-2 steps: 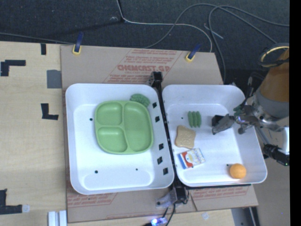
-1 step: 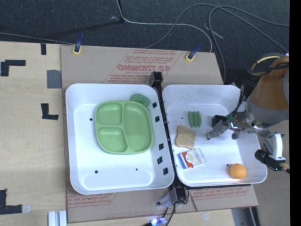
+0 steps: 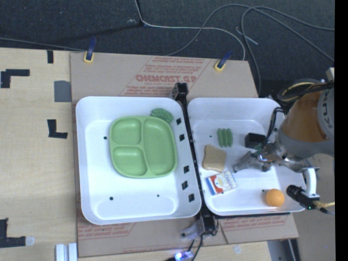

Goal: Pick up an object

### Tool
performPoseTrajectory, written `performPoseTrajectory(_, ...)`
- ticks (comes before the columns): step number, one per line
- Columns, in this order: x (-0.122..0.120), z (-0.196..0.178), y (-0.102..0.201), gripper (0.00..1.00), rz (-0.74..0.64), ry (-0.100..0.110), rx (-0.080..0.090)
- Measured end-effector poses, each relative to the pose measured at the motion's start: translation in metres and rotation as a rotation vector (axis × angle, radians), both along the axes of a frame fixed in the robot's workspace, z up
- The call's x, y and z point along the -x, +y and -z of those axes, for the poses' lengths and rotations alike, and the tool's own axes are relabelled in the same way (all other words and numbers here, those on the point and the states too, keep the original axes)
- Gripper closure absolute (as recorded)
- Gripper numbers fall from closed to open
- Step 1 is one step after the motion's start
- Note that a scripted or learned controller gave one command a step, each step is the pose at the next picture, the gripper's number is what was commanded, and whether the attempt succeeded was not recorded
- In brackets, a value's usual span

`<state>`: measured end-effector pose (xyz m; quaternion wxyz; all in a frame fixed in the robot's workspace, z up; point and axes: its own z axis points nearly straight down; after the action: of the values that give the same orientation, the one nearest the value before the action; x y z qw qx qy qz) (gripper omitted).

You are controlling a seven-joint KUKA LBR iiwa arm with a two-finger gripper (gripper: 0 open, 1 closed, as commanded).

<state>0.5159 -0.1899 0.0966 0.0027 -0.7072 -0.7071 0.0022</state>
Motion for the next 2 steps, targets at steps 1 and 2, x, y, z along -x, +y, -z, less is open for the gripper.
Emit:
performPoseTrajectory(1,-0.001,0.011,0.0,0.0,-0.002,-0.007,0.003)
performPoseTrajectory(2,-0.001,0.0,-0.001,1.0,-0.001,-0.011,0.005)
